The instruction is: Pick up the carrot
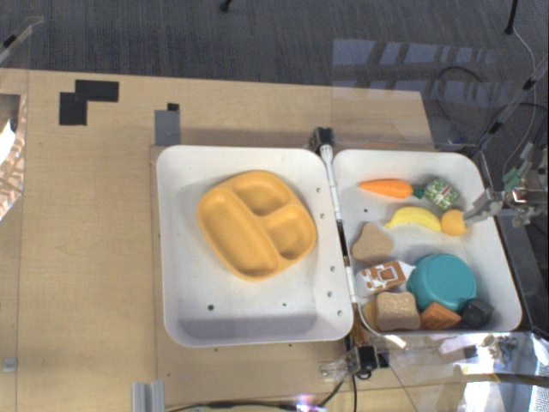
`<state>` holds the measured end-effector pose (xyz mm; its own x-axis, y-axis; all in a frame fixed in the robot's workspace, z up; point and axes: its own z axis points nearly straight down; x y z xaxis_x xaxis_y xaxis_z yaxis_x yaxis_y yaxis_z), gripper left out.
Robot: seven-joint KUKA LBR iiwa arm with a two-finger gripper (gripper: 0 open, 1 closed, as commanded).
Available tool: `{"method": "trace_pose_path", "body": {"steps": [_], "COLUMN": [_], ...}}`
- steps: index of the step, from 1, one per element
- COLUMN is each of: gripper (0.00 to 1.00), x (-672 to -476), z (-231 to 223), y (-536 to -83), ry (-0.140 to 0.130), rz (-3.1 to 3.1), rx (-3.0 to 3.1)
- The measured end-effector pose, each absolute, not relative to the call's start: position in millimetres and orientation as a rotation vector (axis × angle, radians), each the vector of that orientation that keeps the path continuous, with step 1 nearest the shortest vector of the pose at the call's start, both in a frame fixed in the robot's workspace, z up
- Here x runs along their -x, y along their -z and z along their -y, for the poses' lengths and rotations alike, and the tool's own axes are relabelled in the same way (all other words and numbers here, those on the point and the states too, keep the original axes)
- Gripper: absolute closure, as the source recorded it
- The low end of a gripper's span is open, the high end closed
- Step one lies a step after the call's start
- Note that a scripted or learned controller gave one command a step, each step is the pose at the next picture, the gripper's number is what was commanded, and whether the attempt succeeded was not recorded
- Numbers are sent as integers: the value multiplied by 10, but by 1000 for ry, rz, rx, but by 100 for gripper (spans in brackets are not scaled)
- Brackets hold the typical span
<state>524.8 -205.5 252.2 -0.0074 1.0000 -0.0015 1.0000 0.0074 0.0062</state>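
Toward the far end of the right bin (506,269), the carrot (386,189) is lying on its side, a smooth, bright orange taper with its narrow tip pointing toward the divider between the bins and its thicker end meeting a dark green stub at the right. Nothing is touching it from above, and it is sitting apart from the other pieces. Just beside its green end, a small green and white box (442,194) is resting near the bin's far right corner. A yellow banana (415,220) is lying nearer than the carrot, with a yellow-orange round fruit (453,223) touching its right end. Closer still, a tan heart-shaped piece (371,244), a brown and white packet (385,275), a teal bowl (442,281) turned upside down, a tan bread-like block (396,312), an orange wedge (440,317) and a dark lump (476,313) are crowding the near part of the bin. At the right edge of the view, the tool (480,209) is reaching over the bin's right wall, near the round fruit and well apart from the carrot; whether its tips are apart or together I cannot tell. Across the divider, the left bin (180,316) is holding a yellow sectioned plate (256,224), and both bins are sitting on the wooden counter (77,256).
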Motion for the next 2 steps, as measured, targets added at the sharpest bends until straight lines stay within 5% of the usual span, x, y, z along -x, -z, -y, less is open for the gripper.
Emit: {"method": "trace_pose_path", "body": {"steps": [1, 2], "gripper": [0, 0], "x": [-5142, -5668], "z": [1693, 1230], "y": [-973, -1507], "ry": [-10, -15], "rz": [-2221, -2187], "rx": [-2207, -2244]}}
